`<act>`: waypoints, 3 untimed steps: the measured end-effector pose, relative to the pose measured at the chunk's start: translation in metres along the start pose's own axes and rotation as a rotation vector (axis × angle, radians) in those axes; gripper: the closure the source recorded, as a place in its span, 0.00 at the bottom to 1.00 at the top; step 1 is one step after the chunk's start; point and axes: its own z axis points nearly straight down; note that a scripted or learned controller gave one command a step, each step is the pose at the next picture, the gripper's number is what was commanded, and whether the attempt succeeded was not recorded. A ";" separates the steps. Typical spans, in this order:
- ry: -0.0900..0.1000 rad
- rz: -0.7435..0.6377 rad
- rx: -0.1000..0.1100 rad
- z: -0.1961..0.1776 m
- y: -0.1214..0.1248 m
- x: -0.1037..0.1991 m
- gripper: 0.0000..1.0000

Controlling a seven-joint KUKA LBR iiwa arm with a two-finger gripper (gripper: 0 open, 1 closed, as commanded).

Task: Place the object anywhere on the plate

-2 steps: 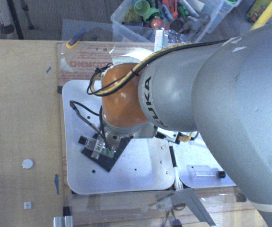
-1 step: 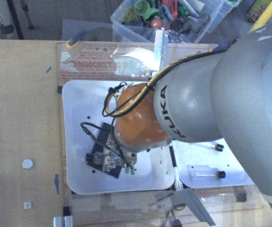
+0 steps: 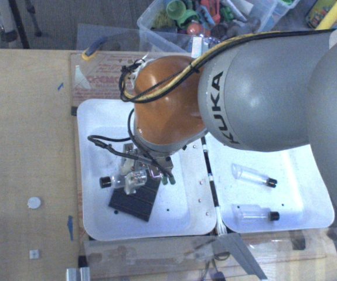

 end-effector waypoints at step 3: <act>-0.006 -0.396 0.000 -0.111 -0.014 -0.143 1.00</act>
